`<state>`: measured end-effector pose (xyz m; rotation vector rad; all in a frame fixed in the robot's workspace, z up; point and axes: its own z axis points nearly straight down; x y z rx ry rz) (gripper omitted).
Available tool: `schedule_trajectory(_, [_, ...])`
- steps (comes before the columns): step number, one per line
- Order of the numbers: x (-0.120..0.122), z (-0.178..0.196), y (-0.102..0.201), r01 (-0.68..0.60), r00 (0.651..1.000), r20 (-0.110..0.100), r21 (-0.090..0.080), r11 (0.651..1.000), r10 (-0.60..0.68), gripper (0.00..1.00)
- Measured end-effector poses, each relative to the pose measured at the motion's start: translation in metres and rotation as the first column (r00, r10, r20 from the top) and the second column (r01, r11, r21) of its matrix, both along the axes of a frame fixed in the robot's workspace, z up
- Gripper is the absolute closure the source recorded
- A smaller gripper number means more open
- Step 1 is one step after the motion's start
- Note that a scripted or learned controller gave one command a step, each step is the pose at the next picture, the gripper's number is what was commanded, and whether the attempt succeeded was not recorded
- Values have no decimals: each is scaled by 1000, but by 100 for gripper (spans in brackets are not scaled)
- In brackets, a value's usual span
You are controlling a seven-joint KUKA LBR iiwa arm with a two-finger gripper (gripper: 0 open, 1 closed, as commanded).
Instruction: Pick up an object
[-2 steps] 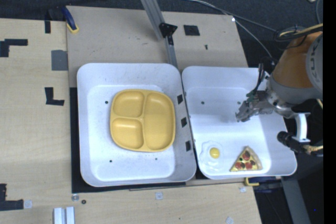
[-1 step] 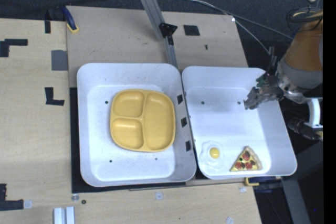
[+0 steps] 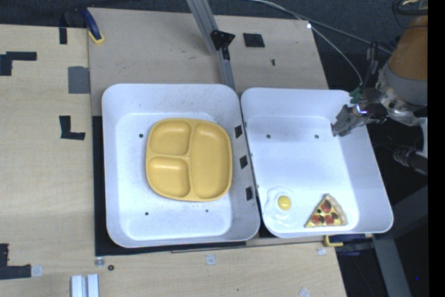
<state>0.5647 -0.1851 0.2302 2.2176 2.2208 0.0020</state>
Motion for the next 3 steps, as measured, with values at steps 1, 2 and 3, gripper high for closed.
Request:
schedule_trajectory(1, [1, -3, 64, -4, 1000, -5, 2, 1000, 4, 100])
schedule_trajectory(2, [-5, -13, 117, -4, 1000, -6, 3, 1000, 4, 100])
schedule_trajectory(3, [-5, -18, 162, -4, 1000, -6, 2, 1000, 4, 100])
